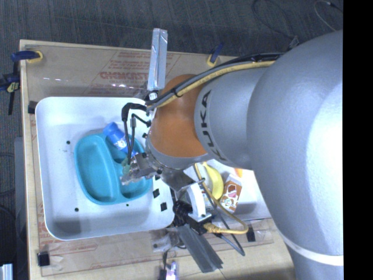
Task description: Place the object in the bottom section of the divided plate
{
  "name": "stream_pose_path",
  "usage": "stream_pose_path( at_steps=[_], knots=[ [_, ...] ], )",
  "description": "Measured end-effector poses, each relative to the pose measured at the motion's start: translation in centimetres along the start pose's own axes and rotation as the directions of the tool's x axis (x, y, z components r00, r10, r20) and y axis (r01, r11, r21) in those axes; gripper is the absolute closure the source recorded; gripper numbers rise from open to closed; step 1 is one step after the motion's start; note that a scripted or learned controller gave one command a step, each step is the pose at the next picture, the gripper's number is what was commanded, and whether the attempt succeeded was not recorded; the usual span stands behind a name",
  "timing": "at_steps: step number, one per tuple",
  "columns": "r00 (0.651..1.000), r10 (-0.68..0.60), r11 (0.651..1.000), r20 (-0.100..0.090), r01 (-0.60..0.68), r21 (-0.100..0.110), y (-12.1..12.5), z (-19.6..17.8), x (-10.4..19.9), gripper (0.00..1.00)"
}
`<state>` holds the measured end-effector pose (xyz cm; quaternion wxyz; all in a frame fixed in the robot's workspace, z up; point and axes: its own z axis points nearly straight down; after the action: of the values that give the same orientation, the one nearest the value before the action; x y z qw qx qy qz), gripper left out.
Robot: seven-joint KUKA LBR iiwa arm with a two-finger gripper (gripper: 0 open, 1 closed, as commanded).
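Arm [250,109] reaching in from right, tool [133,171] pointing down.

The divided plate [100,171] at the left centre looks like smooth turquoise plastic with a soft shine. The bin [58,156] that carries it is white plastic, smooth and slightly glossy. The arm [280,115] on the right has a matt grey shell, and its orange band [175,127] has a satin finish. The worktop [116,69] at the top looks like brown cardboard or wood with red print, under a clear glossy sheet. A banana [214,179] has smooth yellow skin.
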<state>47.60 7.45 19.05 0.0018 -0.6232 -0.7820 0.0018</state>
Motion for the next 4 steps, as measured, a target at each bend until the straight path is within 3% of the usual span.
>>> stream_pose_path(
  at_steps=[1,2,3,4],
  knots=[
    [1.000,0.027,1.000,0.001,-0.027,-0.002,0.5,0.0,2.2,1.00],
    [1.000,-0.003,1.000,-0.001,0.003,-0.012,1.8,9.5,6.3,1.00],
    [1.000,0.023,1.000,0.000,-0.023,-0.002,1.5,-3.3,6.6,1.00],
    [1.000,0.023,1.000,0.000,-0.023,-0.001,1.5,-3.3,6.7,0.00]
  ],
)
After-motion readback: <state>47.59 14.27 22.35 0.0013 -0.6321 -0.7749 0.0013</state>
